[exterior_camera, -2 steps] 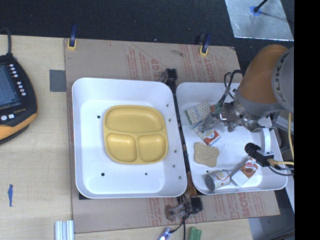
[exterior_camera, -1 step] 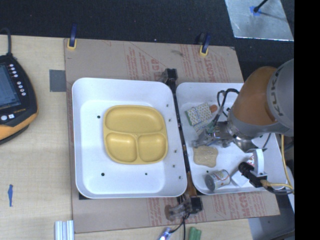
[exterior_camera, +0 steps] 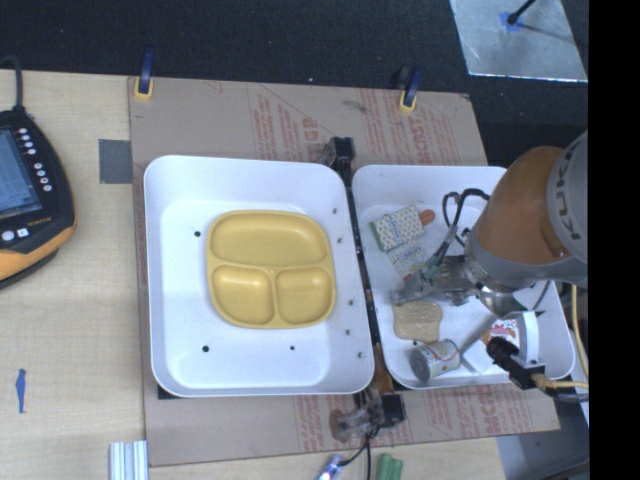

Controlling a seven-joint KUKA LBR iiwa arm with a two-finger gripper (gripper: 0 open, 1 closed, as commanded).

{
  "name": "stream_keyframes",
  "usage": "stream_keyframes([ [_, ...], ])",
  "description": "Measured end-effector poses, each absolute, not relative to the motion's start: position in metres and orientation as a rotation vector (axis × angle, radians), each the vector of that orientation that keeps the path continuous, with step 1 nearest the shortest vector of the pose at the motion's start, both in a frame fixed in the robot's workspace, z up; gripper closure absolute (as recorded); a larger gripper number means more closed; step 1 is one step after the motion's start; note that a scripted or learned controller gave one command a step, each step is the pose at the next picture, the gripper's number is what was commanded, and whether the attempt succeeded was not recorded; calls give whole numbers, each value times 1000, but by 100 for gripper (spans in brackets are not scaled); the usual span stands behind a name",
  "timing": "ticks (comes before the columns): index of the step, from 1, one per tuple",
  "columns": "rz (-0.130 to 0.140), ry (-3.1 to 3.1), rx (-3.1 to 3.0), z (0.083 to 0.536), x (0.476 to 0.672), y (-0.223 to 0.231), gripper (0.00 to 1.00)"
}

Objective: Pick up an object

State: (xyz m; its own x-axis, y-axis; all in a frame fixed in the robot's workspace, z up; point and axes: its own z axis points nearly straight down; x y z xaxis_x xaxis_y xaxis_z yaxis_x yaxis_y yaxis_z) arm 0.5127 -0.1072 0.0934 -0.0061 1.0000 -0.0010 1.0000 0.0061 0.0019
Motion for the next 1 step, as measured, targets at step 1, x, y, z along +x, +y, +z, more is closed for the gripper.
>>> stream_keyframes([
  [1, 2, 2225, 2213, 93, 485, -98, 0],
])
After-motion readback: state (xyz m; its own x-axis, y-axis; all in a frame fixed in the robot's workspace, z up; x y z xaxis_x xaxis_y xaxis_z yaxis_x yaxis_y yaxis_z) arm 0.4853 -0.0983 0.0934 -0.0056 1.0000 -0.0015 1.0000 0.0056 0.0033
